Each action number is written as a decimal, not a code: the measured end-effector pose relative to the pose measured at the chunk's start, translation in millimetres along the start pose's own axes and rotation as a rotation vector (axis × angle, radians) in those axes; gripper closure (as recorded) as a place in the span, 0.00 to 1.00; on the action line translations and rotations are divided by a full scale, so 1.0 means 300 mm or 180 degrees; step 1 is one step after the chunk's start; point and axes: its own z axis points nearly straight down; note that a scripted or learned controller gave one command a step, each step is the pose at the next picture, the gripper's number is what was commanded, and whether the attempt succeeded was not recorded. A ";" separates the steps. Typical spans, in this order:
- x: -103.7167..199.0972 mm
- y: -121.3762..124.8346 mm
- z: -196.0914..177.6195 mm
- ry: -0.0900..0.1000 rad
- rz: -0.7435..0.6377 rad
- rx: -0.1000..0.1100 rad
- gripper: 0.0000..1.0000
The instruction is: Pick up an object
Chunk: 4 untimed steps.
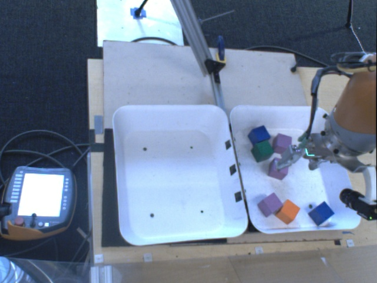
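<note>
Currently the two-finger gripper [287,160] sits mid right white bin [339,224], finger state indeterminate, touching a purple cube [277,169]; bin walls well apart.

You are working in a robotics lab: teach pendant [36,202] beside the bench [259,69], cabling on dark carpet [47,52].

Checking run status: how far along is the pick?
Done: the gripper has reached into the right bin, right over a purple cube. In hand: nothing clearly held; the cube looks to be resting on the bin floor. Left: secure a grasp and lift.
</note>
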 end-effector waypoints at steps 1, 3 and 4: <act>-0.001 0.002 -0.005 -0.0001 0.0005 -0.0013 0.00; 0.023 0.000 0.341 0.0002 0.0007 0.0006 0.00; 0.024 -0.002 0.516 0.0003 0.0008 0.0010 0.00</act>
